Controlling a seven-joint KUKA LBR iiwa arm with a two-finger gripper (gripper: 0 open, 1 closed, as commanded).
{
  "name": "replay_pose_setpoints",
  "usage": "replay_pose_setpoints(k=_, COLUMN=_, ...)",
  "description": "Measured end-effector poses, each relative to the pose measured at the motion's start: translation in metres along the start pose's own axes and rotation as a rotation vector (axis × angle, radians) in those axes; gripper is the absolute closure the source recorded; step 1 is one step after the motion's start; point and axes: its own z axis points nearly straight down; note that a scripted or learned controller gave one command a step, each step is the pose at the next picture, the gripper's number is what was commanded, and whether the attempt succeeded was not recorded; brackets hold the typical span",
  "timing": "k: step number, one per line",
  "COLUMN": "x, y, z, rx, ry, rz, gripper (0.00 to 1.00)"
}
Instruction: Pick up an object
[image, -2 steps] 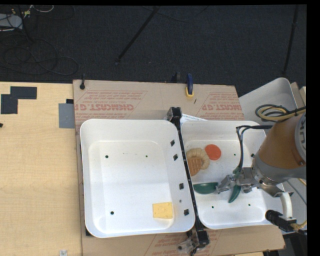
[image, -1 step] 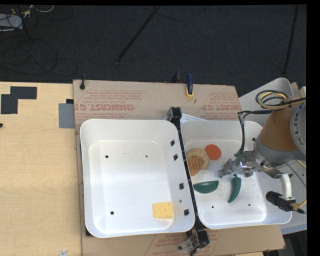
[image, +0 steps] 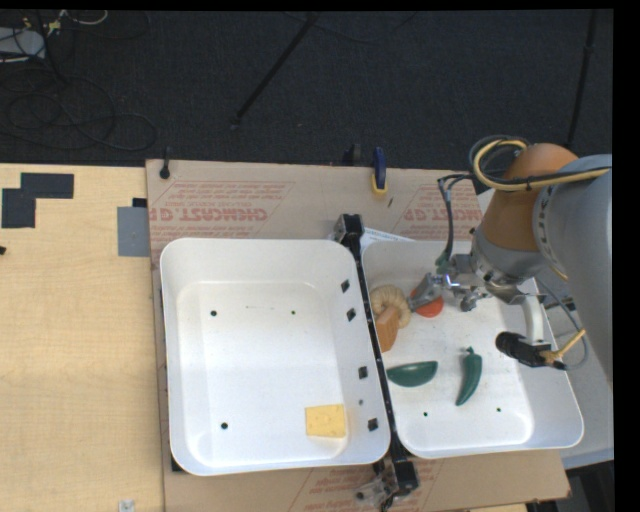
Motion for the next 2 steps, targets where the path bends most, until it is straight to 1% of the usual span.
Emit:
replay_pose_setpoints(k=1, x=-0.0018, y=-0.0034, z=-0.0096, rx=0.007, ry=0.0, rz=0.001, gripper=1.0)
replay_pose_setpoints(k=2, x=-0.0015, y=-0.0035, z=-0.0091, rx=0.008, ry=0.0, rz=0.0, gripper=0.0)
